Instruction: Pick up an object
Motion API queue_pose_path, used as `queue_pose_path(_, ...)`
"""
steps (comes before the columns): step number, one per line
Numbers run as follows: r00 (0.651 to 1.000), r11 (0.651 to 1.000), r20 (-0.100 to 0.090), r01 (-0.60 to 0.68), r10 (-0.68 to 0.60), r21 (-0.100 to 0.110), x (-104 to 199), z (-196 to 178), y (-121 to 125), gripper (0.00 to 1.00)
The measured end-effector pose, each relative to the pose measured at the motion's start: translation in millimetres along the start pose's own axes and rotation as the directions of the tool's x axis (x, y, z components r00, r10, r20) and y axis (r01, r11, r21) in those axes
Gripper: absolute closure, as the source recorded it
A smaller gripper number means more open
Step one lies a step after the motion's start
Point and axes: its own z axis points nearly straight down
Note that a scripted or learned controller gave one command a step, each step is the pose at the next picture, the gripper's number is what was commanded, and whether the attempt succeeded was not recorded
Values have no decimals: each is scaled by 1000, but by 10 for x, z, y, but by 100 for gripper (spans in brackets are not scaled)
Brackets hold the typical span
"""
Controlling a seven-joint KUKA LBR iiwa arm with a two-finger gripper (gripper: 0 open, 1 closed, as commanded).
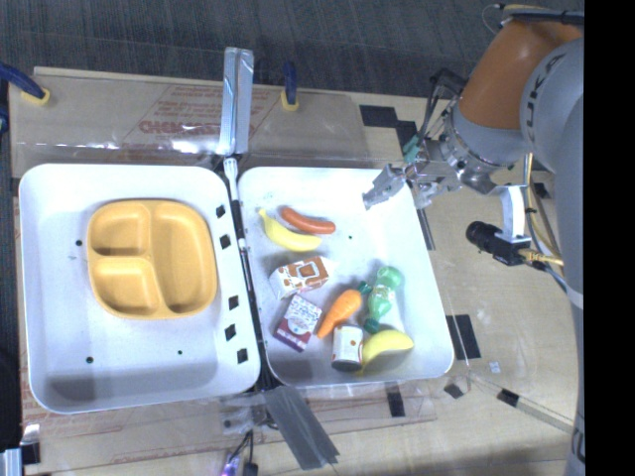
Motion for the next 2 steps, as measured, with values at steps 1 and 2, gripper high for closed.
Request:
queue_pose_path(1,1000,1000,-1,-19,19,0,286,1541,-955,0)
queue_pose_path(2,1000,1000,23,1,0,-21,862,1490,-1118,0)
